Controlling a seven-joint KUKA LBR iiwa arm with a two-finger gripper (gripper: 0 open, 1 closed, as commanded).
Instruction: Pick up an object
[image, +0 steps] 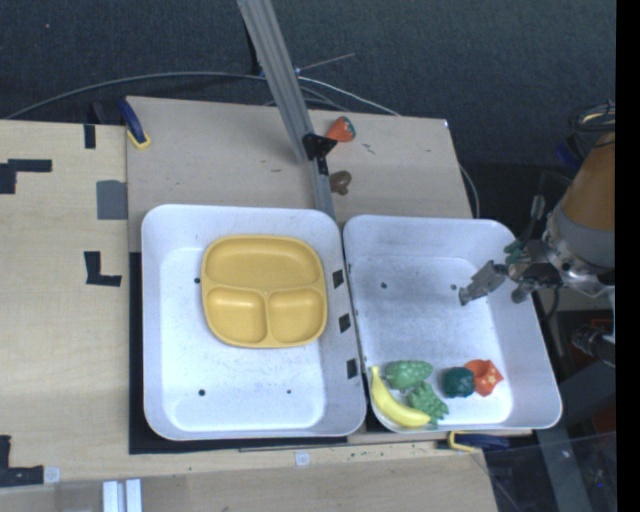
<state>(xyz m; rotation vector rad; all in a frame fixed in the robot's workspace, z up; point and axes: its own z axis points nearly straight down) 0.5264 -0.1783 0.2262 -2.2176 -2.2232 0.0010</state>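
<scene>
The banana (392, 406), a smooth yellow curved toy, lies in the near left corner of the right bin (520, 395), its arc following the bin's rounded corner. Touching it on the right is a bumpy green piece shaped like broccoli (428, 402), and just beyond that sits a second knobbly green lump (407, 373). To their right, near the bin's near right side, a round dark teal object (458, 382) rests against a red, blocky, glossy piece (486, 376). All five things crowd the near end of this bin, close together, so each is hemmed in by a neighbour or by the bin wall.

The left bin (160, 400) is the same shallow white tray with rounded corners and a speckled, scuffed floor. In its far half lies a yellow plate (265, 290), matte plastic, rounded-rectangular, divided into one wide compartment and two smaller ones.

Farther back in the right bin, the gripper (478, 286) hangs over the far right part of the floor, well apart from the toys, dark and metallic, with the grey arm (585, 250) and its orange band at the right edge. Whether its fingers are spread or pressed together cannot be told; nothing is seen between them.

Beyond the bins, a grey metal pole (285, 85) slants across the pale wooden bench (220, 150), with a small red-orange object (342, 128) beside its clamp.
</scene>
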